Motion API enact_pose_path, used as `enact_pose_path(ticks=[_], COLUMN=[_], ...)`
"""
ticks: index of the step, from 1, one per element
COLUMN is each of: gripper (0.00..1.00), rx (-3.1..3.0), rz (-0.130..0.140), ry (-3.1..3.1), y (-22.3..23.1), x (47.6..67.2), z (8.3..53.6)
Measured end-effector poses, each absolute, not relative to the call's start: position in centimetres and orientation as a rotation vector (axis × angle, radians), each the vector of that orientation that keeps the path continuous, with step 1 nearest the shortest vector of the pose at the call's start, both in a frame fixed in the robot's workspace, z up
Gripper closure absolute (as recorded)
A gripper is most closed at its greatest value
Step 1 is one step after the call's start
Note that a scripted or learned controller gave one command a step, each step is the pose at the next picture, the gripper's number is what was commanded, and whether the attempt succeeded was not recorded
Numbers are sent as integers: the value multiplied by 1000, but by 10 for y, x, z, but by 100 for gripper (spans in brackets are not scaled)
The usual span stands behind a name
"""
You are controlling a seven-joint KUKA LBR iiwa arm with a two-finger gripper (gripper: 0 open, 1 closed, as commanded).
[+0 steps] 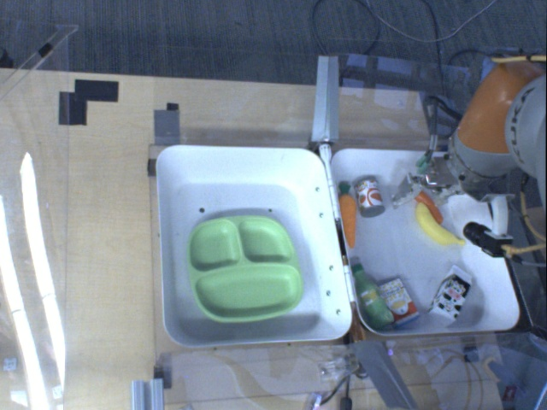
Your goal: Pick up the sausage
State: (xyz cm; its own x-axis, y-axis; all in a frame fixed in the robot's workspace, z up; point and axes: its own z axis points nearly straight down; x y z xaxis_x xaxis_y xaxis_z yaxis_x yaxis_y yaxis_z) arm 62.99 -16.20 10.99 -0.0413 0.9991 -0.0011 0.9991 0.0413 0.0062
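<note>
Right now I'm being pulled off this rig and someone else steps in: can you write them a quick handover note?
Gripper: low in the right bin, at its upper part; whether the jaws are open or shut cannot be told.
Sausage: the small reddish-orange piece just under the gripper, beside the top end of the banana. It looks as if it lies on the bin floor, not lifted.
Done: the arm has reached the sausage.
Left: close on it and lift it clear. The green divided tray sits in the left bin.

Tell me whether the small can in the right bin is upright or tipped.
Tipped. The can lies on its side on the right bin floor, label facing up, beside the carrot.
</note>
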Motion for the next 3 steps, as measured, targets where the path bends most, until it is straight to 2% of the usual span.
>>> enact_pose_path(ticks=[1, 2, 3], gripper=[0, 100, 100], rx=[2087, 2073, 1863], rz=[8, 12, 7], ry=[2342, 2341, 2519], y=[-203, -202, -149], x=[660, 663, 630], z=[88, 102, 226])
